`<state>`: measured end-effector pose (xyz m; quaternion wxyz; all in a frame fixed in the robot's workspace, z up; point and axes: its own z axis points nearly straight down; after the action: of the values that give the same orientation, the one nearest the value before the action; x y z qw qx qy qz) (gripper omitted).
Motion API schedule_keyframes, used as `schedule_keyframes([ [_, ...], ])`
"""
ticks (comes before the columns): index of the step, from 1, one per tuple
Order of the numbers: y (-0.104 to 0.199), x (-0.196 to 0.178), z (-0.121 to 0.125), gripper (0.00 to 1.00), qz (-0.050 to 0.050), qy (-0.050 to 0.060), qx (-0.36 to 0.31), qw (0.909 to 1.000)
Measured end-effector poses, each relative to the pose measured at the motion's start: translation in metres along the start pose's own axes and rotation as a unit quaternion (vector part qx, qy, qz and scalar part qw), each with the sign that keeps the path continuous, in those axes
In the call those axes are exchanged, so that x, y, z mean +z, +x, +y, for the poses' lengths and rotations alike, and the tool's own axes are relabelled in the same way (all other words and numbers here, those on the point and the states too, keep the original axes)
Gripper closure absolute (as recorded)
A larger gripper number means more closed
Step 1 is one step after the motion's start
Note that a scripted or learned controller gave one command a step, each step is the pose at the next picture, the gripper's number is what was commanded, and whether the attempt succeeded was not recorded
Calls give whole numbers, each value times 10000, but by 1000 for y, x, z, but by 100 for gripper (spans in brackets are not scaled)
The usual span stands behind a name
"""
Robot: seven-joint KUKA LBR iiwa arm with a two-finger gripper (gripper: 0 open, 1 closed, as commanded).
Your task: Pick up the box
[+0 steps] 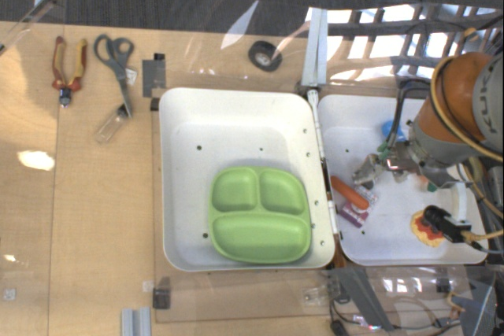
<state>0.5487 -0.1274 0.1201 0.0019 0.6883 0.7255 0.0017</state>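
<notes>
A grey arm with an orange band reaches into the right bin (394,252). Its gripper (372,168) hangs low over the bin floor; whether it is apart or together cannot be told. The likely box (352,215), small and dark purple, lies near the gripper, toward the camera and slightly left. An orange stick (349,192) lies between the gripper and the box. The box's long axis appears to slant.

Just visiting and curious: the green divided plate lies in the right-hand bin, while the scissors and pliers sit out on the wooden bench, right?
Not quite. The camera view shows the green divided plate in the left-hand bin, not the right. The scissors and pliers do sit on the wooden bench.
</notes>
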Motion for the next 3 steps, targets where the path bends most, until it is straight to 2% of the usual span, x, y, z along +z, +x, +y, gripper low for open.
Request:
schedule_keyframes([
  [1, 25, 26, -51, 0, -28, -125, -189, 9997],
  [2, 25, 12, -46, 100, -44, -193, -204, 9996],
  [3, 25, 13, -47, 0, -45, -188, -204, 9996],
])
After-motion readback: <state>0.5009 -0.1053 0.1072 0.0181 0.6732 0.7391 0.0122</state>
